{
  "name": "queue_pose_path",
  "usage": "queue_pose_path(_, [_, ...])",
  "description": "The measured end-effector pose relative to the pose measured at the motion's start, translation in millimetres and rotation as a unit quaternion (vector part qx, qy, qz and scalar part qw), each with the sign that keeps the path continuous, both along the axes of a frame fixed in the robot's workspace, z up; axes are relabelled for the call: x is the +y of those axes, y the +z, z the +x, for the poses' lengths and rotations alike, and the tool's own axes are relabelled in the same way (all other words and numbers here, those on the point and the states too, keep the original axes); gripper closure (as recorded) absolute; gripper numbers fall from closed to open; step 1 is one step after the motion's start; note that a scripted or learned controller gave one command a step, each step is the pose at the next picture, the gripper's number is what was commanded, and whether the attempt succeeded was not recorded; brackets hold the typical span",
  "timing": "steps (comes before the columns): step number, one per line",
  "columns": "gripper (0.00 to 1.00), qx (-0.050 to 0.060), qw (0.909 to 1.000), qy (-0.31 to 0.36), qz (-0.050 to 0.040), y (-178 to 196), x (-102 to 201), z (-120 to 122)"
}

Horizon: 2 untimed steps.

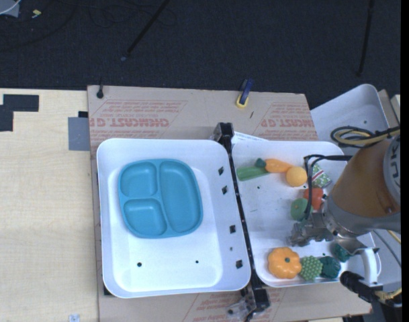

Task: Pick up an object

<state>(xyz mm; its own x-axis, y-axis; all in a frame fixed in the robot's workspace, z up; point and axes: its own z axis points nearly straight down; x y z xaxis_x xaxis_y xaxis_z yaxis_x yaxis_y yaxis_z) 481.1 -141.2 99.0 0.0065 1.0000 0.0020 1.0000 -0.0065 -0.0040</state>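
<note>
**Gripper low in right bin, grasp not confirmed**

Near edge of the bench: the right bin (271, 210) holds all the loose items. At its near edge sit an orange pumpkin (284, 262), just beside it a bumpy green piece (311, 267), then a teal piece (330, 268).

Just above those, the gripper (305, 232) is down inside the bin, between the pumpkin and a green item (298, 208) next to a red one (316, 197). Can't tell whether the fingers are apart or together; the grey-orange arm (365, 183) and the dark gripper body hide the tips. Nothing visibly between them, so I'm not calling a hold.

Further back in the same bin: a yellow ball (296, 176), touching an orange carrot-like piece (278, 166), and a long green vegetable (252, 172) near the divider.

Left bin (110, 247) carries a blue sectioned plate (160, 198), well apart from the arm.

Risks, my read:
- Target cluster is crowded. Fingers may close on two items or pinch an edge, and the item slips on lift.
- Round toys can roll away if nudged on descent.
- Gripper sits near the bin's right wall; a sideways correction may hit it.
- Black cable (325, 158) loops over the far part of the bin; could snag on lift.
</note>
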Motion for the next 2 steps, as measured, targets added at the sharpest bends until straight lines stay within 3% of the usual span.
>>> queue_pose_path(2, [1.00,-0.003,1.0000,0.004,-0.0012,90,0,10])
